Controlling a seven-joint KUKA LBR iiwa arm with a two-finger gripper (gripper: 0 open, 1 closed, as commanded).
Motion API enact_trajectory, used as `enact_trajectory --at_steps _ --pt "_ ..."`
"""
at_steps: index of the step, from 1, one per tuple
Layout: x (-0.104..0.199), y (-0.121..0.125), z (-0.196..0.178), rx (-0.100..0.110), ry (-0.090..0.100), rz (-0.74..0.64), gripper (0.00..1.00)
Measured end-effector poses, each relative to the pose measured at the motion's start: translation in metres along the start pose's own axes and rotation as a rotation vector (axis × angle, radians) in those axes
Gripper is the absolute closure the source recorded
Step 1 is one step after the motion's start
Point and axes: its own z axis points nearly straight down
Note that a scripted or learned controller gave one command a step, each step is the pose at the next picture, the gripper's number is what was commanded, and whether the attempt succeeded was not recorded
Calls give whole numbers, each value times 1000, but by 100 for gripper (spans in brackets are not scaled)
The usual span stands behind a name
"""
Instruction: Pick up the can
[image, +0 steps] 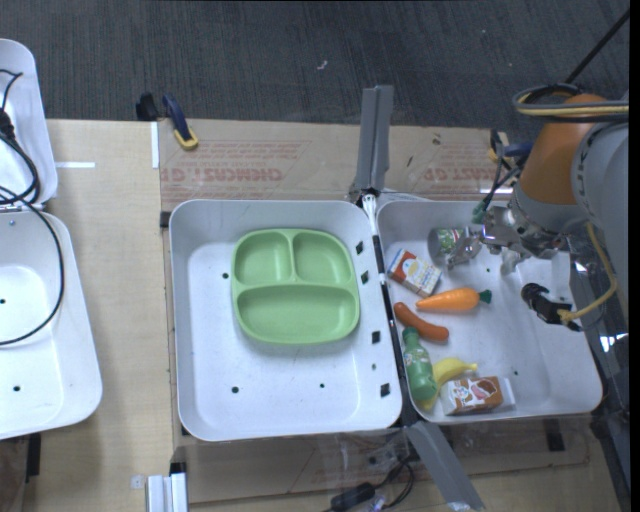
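Bins: left green plate | right can, carrot | gripper state unclear

The small silvery metal can with a green label lies tipped on its side in the upper right of the frame, inside the right-hand bin near its upper edge.

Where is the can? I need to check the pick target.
The can lies in the right bin, near its far edge, just beyond the small carton and beside the gripper.
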Motion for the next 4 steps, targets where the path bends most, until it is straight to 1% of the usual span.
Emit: enact_trajectory --at_steps 1,2,3,4 --pt "7 9 7 66 -2 233 0" --pt "31 2 9 79 -21 616 0" --pt "24 2 9 76 -9 597 0" --pt "75 -8 -100 -3 2 680 0"
